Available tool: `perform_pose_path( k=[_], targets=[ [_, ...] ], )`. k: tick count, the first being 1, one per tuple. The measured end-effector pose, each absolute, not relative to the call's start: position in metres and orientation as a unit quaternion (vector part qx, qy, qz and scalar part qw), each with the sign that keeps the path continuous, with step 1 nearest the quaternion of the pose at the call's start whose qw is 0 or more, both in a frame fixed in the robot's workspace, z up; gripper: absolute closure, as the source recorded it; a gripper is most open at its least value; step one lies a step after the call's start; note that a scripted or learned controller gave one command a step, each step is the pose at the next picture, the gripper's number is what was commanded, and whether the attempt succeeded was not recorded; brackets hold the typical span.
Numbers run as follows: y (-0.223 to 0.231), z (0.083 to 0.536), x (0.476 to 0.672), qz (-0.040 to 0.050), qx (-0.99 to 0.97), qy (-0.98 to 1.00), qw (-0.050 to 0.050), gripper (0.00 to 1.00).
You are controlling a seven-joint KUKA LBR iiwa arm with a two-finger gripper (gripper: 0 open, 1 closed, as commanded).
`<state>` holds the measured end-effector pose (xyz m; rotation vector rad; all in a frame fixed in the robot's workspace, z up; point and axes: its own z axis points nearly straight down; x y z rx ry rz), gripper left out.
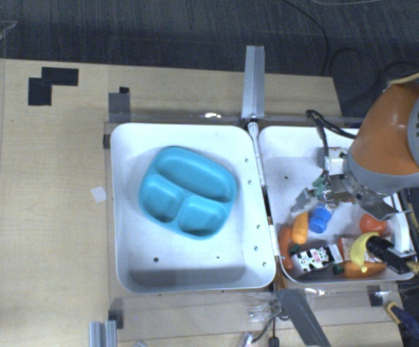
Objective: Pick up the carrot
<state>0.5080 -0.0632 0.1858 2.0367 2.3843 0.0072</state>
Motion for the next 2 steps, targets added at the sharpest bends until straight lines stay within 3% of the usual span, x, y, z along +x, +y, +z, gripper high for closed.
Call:
perform_pose_path(
  k=[1, 2],
  targets=[
    [-0.087, 0.103, 0.503, 0.0007, 0.682, 0.731, 0.001, 0.00],
    [-0.103, 0.089, 0.534, 0.0037, 0.707, 0.707, 0.003, 0.00]
  ],
)
